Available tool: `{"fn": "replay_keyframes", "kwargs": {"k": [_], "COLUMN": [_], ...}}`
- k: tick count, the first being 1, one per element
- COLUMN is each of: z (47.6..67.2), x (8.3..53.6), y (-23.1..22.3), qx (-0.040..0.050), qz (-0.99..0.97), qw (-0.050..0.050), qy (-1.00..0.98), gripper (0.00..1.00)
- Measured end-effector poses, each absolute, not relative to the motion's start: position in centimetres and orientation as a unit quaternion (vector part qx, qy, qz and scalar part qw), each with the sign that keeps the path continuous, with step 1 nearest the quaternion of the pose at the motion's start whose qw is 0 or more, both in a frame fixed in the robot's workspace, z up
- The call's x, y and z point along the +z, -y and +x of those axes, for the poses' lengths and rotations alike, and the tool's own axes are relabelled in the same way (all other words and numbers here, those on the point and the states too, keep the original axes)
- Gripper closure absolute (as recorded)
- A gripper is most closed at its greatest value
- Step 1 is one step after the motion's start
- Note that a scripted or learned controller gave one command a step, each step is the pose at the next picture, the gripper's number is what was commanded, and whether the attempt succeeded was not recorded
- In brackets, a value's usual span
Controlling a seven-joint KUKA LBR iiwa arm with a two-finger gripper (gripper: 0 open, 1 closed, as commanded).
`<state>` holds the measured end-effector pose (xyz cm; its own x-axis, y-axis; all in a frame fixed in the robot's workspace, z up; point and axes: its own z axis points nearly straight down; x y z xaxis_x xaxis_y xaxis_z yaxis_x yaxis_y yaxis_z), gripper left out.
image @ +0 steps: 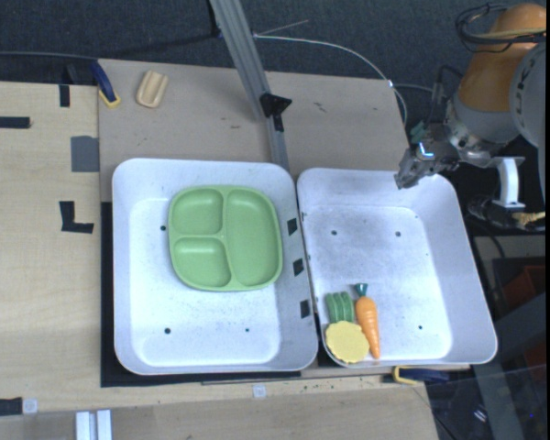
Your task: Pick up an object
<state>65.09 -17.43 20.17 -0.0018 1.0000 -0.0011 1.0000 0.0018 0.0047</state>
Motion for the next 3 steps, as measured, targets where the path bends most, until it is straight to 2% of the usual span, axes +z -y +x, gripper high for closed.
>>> {"fn": "replay_keyframes", "kwargs": {"k": [1, 3], "z": [65.2, 61.1], "x": [25.0, 26.1], "y": [17.4, 7.3], "qx": [0.0013, -0.0001], "qz": [0.707, 0.705], "qw": [0.002, -0.002], "qy": [-0.708, -0.709], "gripper": [1.0, 1.0]}}
